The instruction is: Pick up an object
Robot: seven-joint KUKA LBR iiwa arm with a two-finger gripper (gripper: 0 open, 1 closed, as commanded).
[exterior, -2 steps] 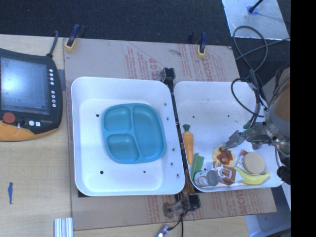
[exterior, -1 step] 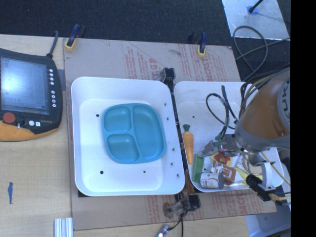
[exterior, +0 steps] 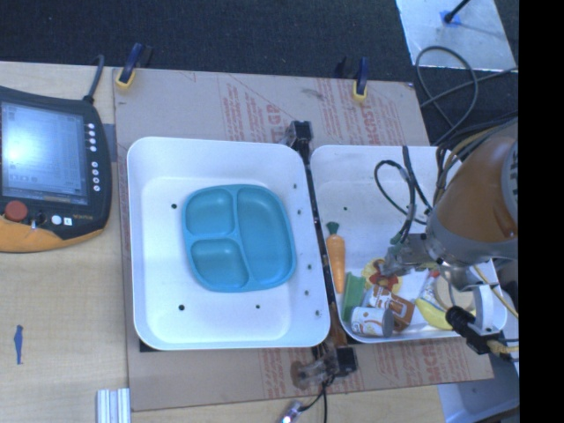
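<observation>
Bench board (exterior: 264, 113) with reddish print, unreadable; gripper (exterior: 407, 263) low over right bin (exterior: 352, 174) clutter, finger state indeterminate.

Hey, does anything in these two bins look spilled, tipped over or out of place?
Nothing stands out. The blue divided plate lies flat in the left bin; the toy carrot and other items sit heaped in the right bin.
</observation>
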